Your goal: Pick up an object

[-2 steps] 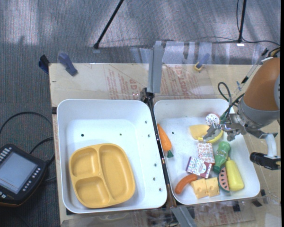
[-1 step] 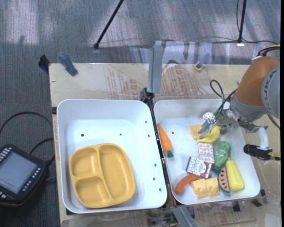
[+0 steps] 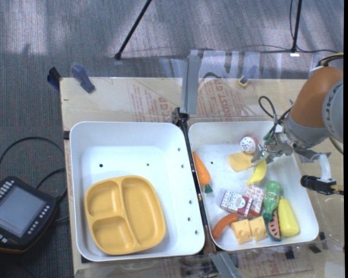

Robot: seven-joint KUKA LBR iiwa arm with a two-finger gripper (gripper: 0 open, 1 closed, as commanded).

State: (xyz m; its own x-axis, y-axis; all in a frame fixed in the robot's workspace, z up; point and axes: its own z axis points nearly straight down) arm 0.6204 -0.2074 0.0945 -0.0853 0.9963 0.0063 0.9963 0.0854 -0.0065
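Partly hidden under its own wrist, the gripper point(image 3: 265, 153) hung low over the right bin point(image 3: 220, 136), and whether it was released or clenched could not be told from this slant. Just below it lay a yellow banana point(image 3: 257, 172), its upper end lost beneath the wrist hardware, so contact could not be judged. A pale yellow cheese wedge point(image 3: 240, 162) sat just left of the gripper, and a small white ball with red marks point(image 3: 248, 143) lay beside it, slightly higher in the view. Further left, an orange carrot point(image 3: 201, 169) rested against the bin wall. Well below the gripper clustered a green bottle point(image 3: 272, 197), a yellow bottle point(image 3: 287, 217), small printed cartons point(image 3: 243, 201) and a watermelon slice point(image 3: 273, 227), overlapping and hard to separate. Far to the left, the other bin point(image 3: 127, 133) held a yellow divided tray point(image 3: 124, 214).
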